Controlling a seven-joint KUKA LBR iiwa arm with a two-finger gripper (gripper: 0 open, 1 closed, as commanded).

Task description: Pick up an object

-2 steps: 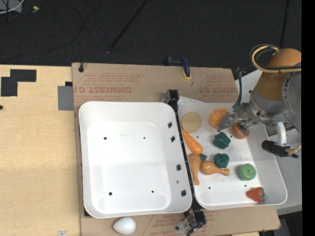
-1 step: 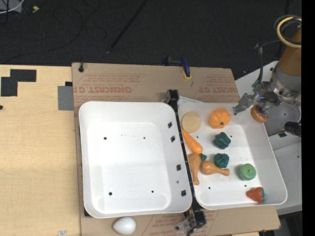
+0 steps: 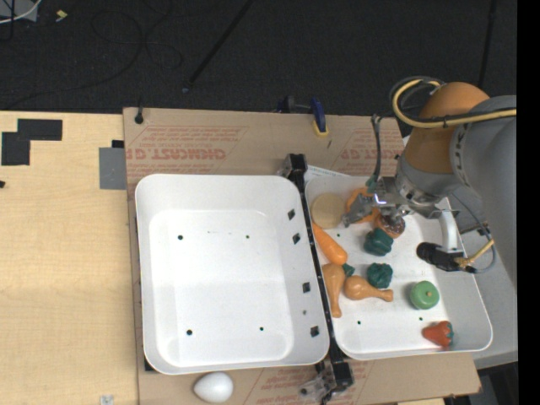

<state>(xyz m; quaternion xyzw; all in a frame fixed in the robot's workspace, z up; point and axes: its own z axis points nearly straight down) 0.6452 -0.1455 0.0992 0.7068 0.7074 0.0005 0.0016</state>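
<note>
My gripper [image 3: 381,210] is low over the far part of the right bin [image 3: 472,319], reaching in from the right. Close to its left lies a small orange thing [image 3: 359,199], partly hidden by it; whether they touch is unclear. Just below the gripper sits a dark green lump [image 3: 378,243]. A tan round disc [image 3: 327,211] lies to its left. Further toward the front are an orange carrot [image 3: 330,245], a second dark green lump [image 3: 380,274], a tan gourd [image 3: 364,288], a green apple [image 3: 423,294] and a red fruit [image 3: 437,334].
The left bin [image 3: 148,268] stands beside the right one, with a black divider clip strip [image 3: 305,251] between them. A long orange piece [image 3: 334,290] lies along the right bin's left wall. A white egg [image 3: 213,386] rests on the cardboard in front of the left bin.
</note>
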